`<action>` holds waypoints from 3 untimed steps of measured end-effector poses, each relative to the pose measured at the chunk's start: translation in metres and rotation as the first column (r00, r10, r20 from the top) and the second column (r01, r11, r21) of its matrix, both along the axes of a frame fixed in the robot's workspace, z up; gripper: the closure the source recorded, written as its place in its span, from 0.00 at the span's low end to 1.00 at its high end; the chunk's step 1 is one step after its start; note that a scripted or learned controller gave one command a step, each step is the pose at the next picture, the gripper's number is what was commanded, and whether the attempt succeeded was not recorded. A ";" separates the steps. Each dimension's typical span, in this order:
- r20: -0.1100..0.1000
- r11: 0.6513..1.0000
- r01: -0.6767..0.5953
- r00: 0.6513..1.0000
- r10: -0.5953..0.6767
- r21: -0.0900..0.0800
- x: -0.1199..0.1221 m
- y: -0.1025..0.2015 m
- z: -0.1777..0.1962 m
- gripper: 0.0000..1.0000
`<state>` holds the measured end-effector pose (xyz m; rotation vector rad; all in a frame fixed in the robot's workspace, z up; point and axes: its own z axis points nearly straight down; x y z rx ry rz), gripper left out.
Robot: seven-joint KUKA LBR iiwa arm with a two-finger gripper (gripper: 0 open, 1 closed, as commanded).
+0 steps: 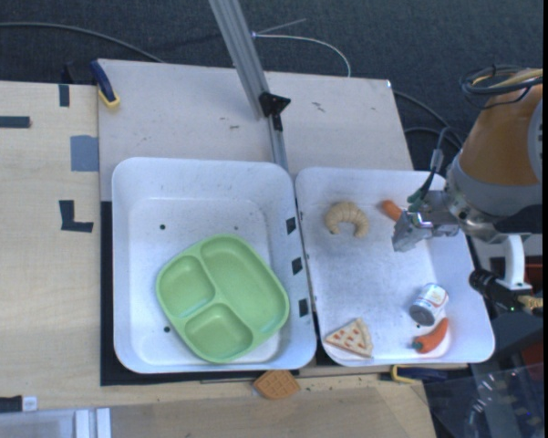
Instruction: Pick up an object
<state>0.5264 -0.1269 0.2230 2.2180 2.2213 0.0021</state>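
Observation:
The right bin holds a tan croissant near its far side, a small orange piece next to the gripper, a silver can lying on its side, a red-orange chili pepper and a pizza slice at the near edge. My gripper hangs low over the right part of this bin, just below the orange piece and right of the croissant. I see nothing between its fingers.
The left bin holds a green divided plate. A metal pole slants over the bench behind the bins. A waffle-like cookie lies outside the bins at the front. A blue and yellow clamp sits at the bench's far left corner.

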 end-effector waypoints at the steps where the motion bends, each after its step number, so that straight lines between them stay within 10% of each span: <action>1: -0.001 1.000 0.000 1.000 0.000 0.000 0.001 0.000 0.028 1.00; 3: -0.004 1.000 -0.007 1.000 0.007 0.003 0.007 0.108 0.017 1.00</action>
